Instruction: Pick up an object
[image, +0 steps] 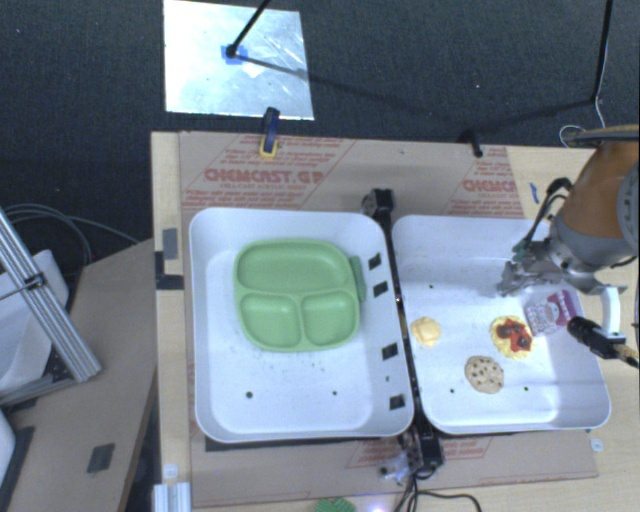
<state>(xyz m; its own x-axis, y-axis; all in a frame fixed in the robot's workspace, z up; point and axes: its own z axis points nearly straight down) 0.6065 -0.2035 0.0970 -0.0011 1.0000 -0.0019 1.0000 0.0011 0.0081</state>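
- Cardboard lines your bench under two glossy white bins; the left bin (215, 400) holds a smooth green divided plate (297, 294).
- Your right bin (570, 410) carries a yellow lump (426, 331), round cookie (485, 374), red-topped piece (512, 336) and crinkled packet (548, 312).
- Your gripper (524, 272) hangs low beside that packet.

The scene is lit brightly and evenly from above, and both white bins (300, 420) read almost blown out, their floors pale with a faint bluish cast. A reflective sheet (238, 60) at the far left catches strong glare in mottled patches. The dark floor around the bench stays dim and grainy. Shadows are soft and short: a thin one rims the green divided plate (297, 294), and small ones sit under the items in the right bin. The picture is low in resolution, slightly soft throughout, with the arm (600, 215) at the right edge blurred.
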